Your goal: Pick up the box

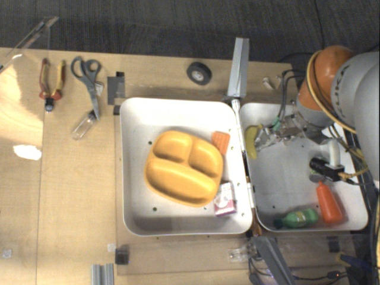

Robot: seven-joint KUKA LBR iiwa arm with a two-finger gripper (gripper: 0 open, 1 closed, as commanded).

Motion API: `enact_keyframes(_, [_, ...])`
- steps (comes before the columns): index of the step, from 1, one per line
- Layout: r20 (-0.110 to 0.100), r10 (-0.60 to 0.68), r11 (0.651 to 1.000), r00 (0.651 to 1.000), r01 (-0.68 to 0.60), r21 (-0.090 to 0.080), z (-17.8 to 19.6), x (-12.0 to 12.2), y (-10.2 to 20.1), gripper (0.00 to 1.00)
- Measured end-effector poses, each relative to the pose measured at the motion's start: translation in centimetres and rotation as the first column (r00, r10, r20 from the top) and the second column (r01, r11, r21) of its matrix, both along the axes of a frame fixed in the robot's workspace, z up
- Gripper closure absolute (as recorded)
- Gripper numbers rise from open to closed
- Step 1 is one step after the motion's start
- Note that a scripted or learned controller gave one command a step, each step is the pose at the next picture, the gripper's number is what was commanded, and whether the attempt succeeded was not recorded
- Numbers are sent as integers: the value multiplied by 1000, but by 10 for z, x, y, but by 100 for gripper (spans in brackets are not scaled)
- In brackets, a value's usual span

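2 white bins sit side by side on the desk. The claw hangs over the right bin, near its far left corner, next to a yellow banana. I cannot tell if it is wide or narrow. The box, small and pink and white, lies in the left bin, well off to the claw's left and nearer the camera. It is tucked against a big yellow tray, so grabbing it may be tricky.
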State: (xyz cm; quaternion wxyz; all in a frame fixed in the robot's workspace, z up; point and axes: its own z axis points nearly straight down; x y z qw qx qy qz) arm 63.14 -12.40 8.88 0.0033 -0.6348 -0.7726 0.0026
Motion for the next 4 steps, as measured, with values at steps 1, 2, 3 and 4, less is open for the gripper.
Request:
enact_keyframes(1, [-69,85,996,994,-84,20,1,23,-10,0])
enact_keyframes(2, [-54,-59,998,997,59,-6,-1,24,6,0])
enact_keyframes(3, [-48,-64,998,997,63,-20,9,23,-4,100])
enact_keyframes(4, [-43,-62,998,997,61,-18,10,25,-1,0])
